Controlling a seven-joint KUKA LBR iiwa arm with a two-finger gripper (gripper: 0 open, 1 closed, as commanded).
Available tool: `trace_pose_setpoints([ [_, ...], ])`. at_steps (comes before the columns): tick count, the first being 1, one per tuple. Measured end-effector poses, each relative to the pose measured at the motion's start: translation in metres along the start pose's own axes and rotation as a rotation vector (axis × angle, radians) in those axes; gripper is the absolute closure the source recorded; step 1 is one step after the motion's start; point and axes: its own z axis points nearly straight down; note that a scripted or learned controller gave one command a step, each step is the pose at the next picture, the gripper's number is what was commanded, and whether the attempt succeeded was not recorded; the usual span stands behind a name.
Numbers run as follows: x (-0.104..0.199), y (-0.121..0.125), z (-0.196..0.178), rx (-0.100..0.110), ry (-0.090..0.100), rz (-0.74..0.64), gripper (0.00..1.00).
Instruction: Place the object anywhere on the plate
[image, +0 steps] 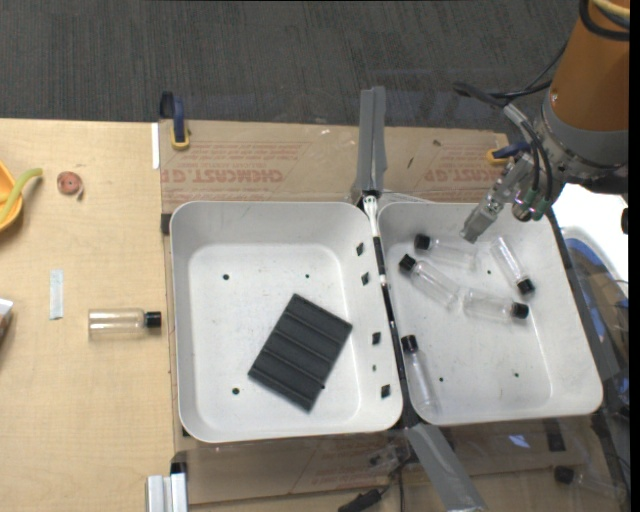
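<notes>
A black ribbed plate (300, 352) lies flat in the left bin (200, 250), near its front middle. Several clear vials with black caps lie in the right bin (560, 385): one (445, 252) near the back, one (432, 284) beside it, one (510, 264) at the right, one (490, 307) in the middle. Another vial (417, 378) rests along the left wall. My gripper (480, 224) hangs over the back of the right bin, just above the rear vials. I see nothing held in it.
The grey and orange arm (590, 80) comes in from the upper right. On the wooden bench left of the bins lie a loose vial (120, 320), a white strip (56, 295), a small red disc (68, 182) and a yellow object (8, 195).
</notes>
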Motion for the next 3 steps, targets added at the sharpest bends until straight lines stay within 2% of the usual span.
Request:
trace_pose_setpoints([
  [1, 0.115, 0.027, 0.154, 0.001, 0.002, -0.001, 1.00],
  [2, 0.086, 0.142, 0.138, -0.001, 0.000, -0.186, 1.00],
  [3, -0.012, 0.123, -0.002, -0.002, -0.004, -0.264, 1.00],
])
